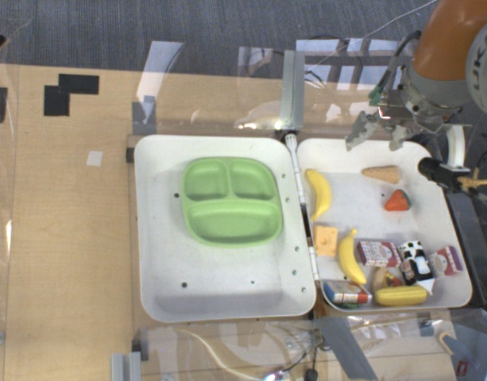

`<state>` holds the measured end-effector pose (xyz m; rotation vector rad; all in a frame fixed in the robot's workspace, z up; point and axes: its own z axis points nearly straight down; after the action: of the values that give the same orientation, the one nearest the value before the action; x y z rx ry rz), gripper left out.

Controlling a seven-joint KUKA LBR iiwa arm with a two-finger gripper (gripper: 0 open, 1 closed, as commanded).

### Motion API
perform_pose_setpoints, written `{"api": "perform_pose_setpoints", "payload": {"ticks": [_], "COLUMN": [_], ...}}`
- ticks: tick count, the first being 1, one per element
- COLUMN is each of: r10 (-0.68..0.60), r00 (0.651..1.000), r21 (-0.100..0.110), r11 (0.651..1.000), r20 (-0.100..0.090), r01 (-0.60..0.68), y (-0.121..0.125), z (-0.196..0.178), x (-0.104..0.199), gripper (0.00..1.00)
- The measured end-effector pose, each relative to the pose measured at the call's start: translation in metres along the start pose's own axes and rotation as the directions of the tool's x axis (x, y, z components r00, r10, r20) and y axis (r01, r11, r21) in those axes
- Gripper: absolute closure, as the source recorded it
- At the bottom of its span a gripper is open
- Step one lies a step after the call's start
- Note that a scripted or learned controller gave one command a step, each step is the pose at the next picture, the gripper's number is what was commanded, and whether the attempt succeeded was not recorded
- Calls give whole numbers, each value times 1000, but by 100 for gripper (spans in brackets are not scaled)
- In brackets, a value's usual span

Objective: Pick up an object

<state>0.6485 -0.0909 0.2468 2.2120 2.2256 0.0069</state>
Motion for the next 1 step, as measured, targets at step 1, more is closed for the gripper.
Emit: {"api": "perform_pose_setpoints", "payload": {"ticks": [1], "r10": [-78], "r00": [997], "r21": [2], "r11": [997], "r20": [1], "r01": [78], "y": [20], "z": [111], "x": [-87], "gripper": [0]}}
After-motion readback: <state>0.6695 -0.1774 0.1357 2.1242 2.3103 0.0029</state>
